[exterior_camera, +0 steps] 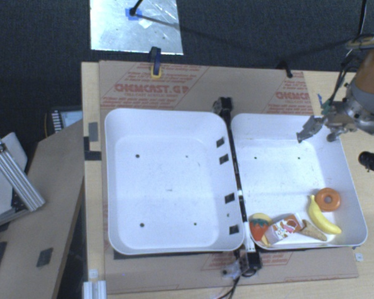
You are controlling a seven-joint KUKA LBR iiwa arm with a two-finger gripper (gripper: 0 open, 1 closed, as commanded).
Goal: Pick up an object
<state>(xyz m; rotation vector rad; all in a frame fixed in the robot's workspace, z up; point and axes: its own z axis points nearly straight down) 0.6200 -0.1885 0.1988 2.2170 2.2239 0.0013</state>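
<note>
I hold the gripper (320, 129) above the far right edge of the right bin (280, 167), fingers spread apart with nothing between them. The objects sit well apart from it along the near edge: a banana (323, 217), an orange ring (328, 199), a tomato (260, 227). I judge this the approach step; next I must travel toward that cluster and descend.
</note>
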